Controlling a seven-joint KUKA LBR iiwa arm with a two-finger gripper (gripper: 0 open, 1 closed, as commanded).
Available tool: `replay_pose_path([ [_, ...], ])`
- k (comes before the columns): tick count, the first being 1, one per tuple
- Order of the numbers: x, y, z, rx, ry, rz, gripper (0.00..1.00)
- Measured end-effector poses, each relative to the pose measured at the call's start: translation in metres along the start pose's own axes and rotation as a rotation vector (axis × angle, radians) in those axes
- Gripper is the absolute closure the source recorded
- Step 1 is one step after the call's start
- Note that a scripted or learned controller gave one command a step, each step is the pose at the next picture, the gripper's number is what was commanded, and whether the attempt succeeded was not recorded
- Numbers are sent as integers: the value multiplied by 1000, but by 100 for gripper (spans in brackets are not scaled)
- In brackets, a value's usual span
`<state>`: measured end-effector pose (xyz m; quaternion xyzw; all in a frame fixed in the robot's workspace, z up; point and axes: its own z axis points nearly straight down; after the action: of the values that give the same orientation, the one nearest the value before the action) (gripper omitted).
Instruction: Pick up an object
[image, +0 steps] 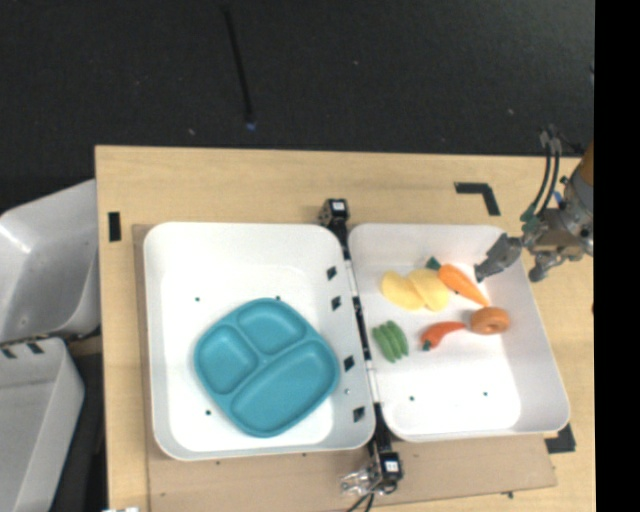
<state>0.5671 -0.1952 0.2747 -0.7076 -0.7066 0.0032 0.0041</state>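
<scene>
**Claw hovering at the right bin's edge, toy food waiting below**

Nearest the camera, the pale wooden counter (120, 470) is carrying two shallow white bins. The left white bin (170, 270) is holding a teal plastic divided plate (265, 366) at about 6 o'clock of its floor. The right white bin (500, 400) is holding the toys, all above centre: a small green ridged pod (390, 340) at 9 o'clock, a red chilli-shaped piece (442, 333), a round orange fruit (490, 321), a yellow lumpy piece (416, 290) and an orange plastic carrot (462, 283) toward 12 o'clock. These are probably light, rigid and slick; the carrot's thick middle is looking like the surest hold. Farther off, at 2 o'clock, the claw (527, 260) is hanging with its fingers spread apart, gripping nothing.
</scene>
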Motion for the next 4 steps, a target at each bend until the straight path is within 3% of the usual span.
replay_pose_path([
  [1, 0, 2, -7, -11, -3, -3, 0],
  [4, -22, 6, 138, -11, -5, 1, 0],
])
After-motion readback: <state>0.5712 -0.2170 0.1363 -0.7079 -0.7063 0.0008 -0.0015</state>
